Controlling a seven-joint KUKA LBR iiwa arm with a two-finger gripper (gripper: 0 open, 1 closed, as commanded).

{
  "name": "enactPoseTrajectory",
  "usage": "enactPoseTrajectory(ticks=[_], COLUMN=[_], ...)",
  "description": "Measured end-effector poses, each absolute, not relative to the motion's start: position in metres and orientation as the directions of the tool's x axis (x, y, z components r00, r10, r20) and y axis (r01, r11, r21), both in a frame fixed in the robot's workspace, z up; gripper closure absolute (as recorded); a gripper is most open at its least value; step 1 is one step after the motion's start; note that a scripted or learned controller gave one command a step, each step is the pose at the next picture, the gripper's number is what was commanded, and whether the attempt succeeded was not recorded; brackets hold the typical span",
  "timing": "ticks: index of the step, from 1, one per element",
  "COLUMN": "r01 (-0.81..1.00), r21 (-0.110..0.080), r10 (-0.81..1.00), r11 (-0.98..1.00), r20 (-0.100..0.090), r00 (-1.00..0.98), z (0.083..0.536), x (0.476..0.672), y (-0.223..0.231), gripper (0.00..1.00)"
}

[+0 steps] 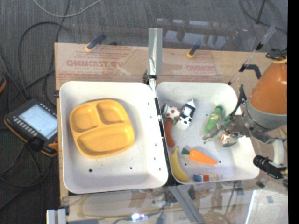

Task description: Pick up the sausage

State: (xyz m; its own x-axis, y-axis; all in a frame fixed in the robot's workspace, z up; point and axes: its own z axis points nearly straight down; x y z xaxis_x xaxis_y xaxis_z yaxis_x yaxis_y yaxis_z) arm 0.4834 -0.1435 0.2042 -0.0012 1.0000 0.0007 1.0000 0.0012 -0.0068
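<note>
A: Item: sausage (168,132). Location?
B: Right bin (233,94), nine o'clock wall, lying flat, ungrasped.
A: Tool (216,135)?
B: Three o'clock side, near the green bottle (213,119); finger state: cannot tell. Pick outstanding, by my judgement.

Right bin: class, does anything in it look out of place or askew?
Nothing looks damaged or spilled. The toys in the right bin lie loose at odd angles. The sausage rests against the bin's left wall, lengthwise along it, above the banana. The gripper sits at the green bottle, apart from the sausage.
</note>
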Motion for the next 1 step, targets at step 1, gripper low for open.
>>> enactPoseTrajectory(ticks=[1], r01=[0.795], r21=[-0.001], r10=[0.795], r11=[0.607], r20=[0.002], r00=[-0.607], z=[0.1655], x=[0.5611], y=[-0.0973], gripper=[0.00])
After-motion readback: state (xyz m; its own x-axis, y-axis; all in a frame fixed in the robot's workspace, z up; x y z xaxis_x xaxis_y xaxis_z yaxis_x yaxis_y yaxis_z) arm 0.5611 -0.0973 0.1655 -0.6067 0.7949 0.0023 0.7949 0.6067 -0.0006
